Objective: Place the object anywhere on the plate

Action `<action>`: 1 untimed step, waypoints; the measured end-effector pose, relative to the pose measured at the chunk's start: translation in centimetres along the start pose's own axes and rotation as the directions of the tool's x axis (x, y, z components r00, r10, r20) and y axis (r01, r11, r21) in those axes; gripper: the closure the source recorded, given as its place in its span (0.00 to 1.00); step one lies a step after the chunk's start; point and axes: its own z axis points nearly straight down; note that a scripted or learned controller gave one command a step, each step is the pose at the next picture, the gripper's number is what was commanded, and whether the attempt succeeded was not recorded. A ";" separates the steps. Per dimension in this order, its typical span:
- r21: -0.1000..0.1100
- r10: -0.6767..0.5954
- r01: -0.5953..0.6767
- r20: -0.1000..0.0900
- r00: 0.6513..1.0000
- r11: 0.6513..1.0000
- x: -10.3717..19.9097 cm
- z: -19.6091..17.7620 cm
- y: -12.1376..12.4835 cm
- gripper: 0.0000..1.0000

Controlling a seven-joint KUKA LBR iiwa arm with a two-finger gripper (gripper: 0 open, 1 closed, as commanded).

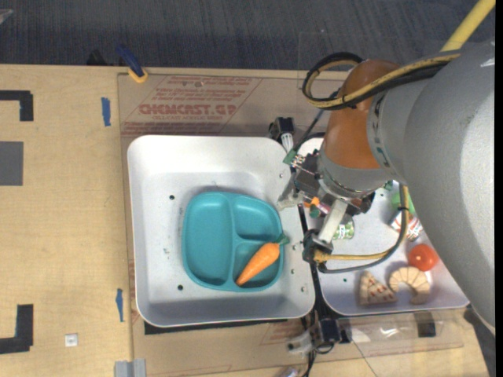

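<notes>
A teal divided plate (228,242) sits in the left white bin (157,179). An orange carrot (259,264) lies in the plate's lower right compartment, its tip pointing to the lower left. My gripper (308,200) hangs over the wall between the two bins, just right of the plate's upper right corner and above the carrot. It is apart from the carrot, and nothing is visibly in its grasp. The grey arm and its orange band cover much of the right bin.
In the right bin (346,289), a red tomato-like ball (424,256), a pale croissant (412,281) and a brown wedge (376,288) lie near the front. A green item (405,199) peeks out beside the arm. Cardboard surrounds the bins.
</notes>
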 end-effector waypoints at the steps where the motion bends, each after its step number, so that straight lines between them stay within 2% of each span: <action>1: 0.000 0.000 0.000 0.000 1.000 1.000 0.0 0.0 0.0 0.00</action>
